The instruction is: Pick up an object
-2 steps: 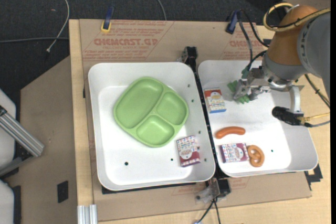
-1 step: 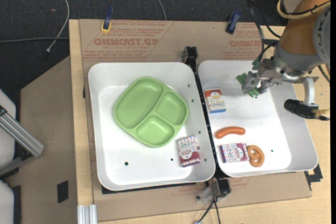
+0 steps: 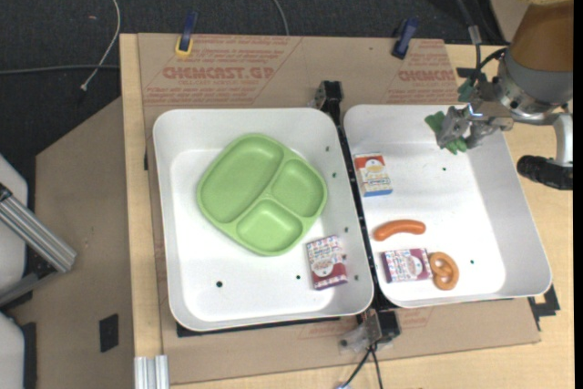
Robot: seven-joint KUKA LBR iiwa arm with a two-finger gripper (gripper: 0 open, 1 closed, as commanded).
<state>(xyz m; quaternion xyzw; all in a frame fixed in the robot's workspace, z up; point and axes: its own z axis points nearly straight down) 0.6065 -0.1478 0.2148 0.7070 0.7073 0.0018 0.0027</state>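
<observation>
My gripper (image 3: 453,131) hangs over the far right part of the right bin (image 3: 515,196), above bare white floor, with nothing seen in it. Nearer the camera in that bin lie a small red and white box (image 3: 373,175), an orange sausage (image 3: 400,230), a pink printed packet (image 3: 404,266) and a brown pretzel (image 3: 444,270). All of them are well apart from the gripper, toward the bin's left and front. The left bin (image 3: 173,150) holds a green divided plate (image 3: 264,193) and a second printed packet (image 3: 326,261).
The two bins sit side by side on a cardboard sheet (image 3: 228,68), joined by black clips (image 3: 329,94). Blue clamps (image 3: 187,34) hold the cardboard at the back edge. The arm's grey and orange body (image 3: 544,41) stands at the right.
</observation>
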